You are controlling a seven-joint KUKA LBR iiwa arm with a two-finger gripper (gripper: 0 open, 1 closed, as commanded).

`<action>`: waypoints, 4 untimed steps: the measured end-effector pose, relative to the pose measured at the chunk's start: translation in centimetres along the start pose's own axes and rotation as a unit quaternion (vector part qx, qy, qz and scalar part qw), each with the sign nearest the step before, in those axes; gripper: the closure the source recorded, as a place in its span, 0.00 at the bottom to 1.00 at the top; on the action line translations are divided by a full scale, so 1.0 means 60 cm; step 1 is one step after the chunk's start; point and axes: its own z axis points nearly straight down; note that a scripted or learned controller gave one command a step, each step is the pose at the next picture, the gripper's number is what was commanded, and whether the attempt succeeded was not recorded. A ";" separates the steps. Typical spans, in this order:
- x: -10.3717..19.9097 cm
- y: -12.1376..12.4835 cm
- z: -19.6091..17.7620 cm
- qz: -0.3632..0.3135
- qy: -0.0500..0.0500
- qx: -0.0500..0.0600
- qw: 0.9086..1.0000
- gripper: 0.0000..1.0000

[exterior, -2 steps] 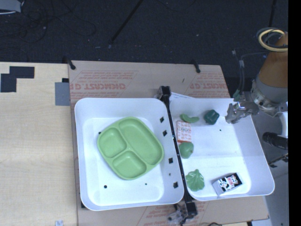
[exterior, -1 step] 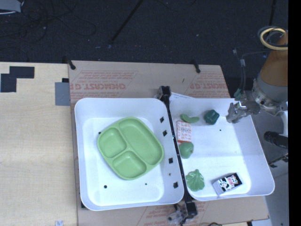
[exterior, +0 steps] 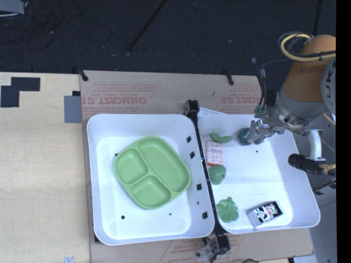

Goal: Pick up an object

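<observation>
Nearby, gripper (exterior: pixel 253 134) beside teal object (exterior: pixel 243 137), green leaf (exterior: pixel 220 138).

Green divided plate (exterior: pixel 152 171) in left bin (exterior: pixel 104 130); cardboard (exterior: pixel 131 92) beneath, seemingly.

One fixed camera above the bench (exterior: pixel 44 163), slanting down, both bins (exterior: pixel 104 174) framed

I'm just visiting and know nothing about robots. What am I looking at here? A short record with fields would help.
left bin: holds a green divided plate
right bin: holds several small things
near divider: red-and-white packet, green lump
front of right bin: green leafy toy, black-and-white box
back of right bin: green piece, dark teal object
gripper: low at the back of the right bin, beside the dark teal object
grasp: cannot tell
</observation>
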 end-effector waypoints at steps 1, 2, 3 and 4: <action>0.088 0.002 0.012 -0.001 0.000 0.000 1.000 1.00; 0.179 0.001 0.017 0.000 0.000 0.000 1.000 1.00; 0.263 0.019 -0.014 -0.001 0.000 -0.001 1.000 1.00; 0.358 0.034 -0.034 -0.001 0.000 -0.001 1.000 1.00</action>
